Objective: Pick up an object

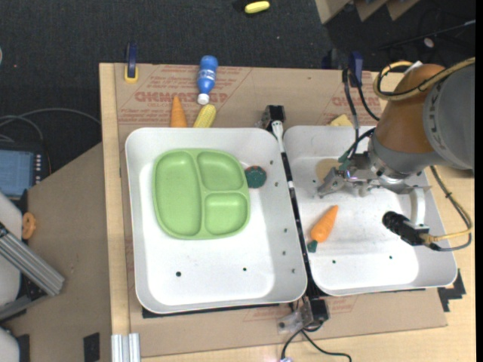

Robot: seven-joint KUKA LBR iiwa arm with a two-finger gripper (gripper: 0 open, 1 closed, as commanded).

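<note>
While the grey arm with its orange band is reaching in from the right edge of the table, its gripper is hovering low over the far left part of the right bin; whether the jaws are released or clenched cannot be told, and nothing is showing between them. An orange carrot is lying tilted in that bin, near its left wall and just nearer the front edge than the gripper, apart from it. In the left bin a green divided plate is sitting toward the far side, with a small dark teal ball touching its right rim. Beyond the left bin, near the table's far edge, a blue-capped bottle, a second carrot and a yellow corn cob are lying on the table.
</note>
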